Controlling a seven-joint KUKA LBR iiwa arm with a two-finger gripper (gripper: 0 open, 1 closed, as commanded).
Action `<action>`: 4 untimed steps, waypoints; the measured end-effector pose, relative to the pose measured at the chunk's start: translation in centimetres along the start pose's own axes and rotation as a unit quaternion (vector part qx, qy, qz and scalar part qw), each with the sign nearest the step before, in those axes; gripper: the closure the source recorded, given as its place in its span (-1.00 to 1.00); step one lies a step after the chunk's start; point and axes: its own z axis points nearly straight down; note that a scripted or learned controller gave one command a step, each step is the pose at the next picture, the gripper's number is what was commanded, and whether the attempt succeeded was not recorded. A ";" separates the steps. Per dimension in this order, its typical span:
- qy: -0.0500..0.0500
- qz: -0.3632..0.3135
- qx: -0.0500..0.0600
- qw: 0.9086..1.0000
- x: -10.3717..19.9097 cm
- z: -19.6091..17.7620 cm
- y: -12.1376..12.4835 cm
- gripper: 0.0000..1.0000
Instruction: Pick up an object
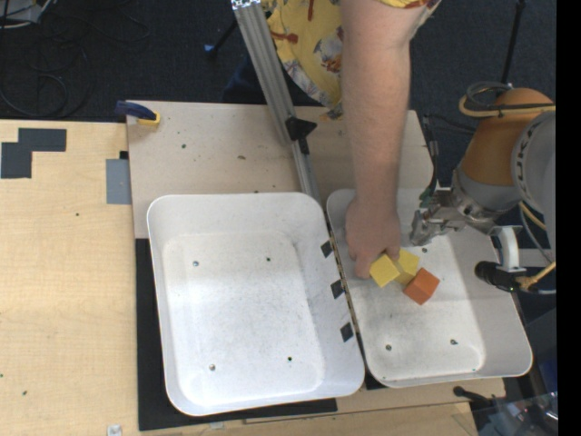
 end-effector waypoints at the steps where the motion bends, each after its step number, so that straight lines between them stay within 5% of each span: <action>1: -0.001 0.000 -0.004 1.000 -0.8 -6.0 -0.1 1.00; 2: -0.001 0.000 -0.004 1.000 -0.9 -11.4 -0.1 1.00; 4: 0.001 -0.002 0.001 1.000 9.8 -10.8 -3.1 1.00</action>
